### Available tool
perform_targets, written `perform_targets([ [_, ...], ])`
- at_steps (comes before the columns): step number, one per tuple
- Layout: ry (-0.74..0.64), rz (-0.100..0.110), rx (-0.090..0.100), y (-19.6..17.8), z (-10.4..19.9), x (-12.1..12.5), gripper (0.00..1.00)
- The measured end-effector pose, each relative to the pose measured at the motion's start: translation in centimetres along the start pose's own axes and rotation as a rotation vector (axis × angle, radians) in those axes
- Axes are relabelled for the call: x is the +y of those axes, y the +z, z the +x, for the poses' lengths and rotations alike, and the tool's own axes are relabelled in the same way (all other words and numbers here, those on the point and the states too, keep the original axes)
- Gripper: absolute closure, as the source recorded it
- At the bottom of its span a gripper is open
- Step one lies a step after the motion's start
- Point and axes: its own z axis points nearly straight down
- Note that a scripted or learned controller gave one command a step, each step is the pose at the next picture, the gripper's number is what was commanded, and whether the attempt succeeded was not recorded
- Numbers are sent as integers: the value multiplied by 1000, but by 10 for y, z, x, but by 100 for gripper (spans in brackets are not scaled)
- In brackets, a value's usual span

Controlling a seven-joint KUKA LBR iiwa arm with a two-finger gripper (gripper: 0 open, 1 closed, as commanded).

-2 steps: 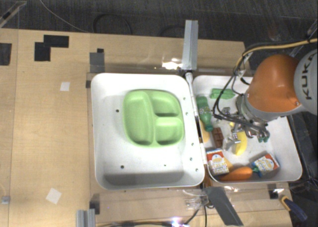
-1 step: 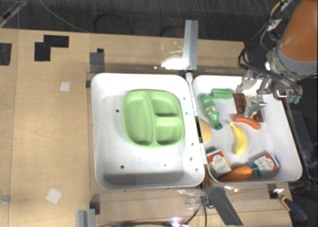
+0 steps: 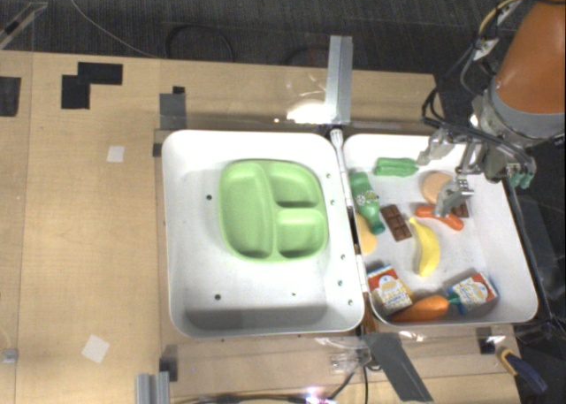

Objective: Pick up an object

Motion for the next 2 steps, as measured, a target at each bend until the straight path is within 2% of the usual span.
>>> perform_targets([
  [1,-18,-2,12,118,-2,-6,0],
  [2,143,6,-14,179,45,-9,0],
])
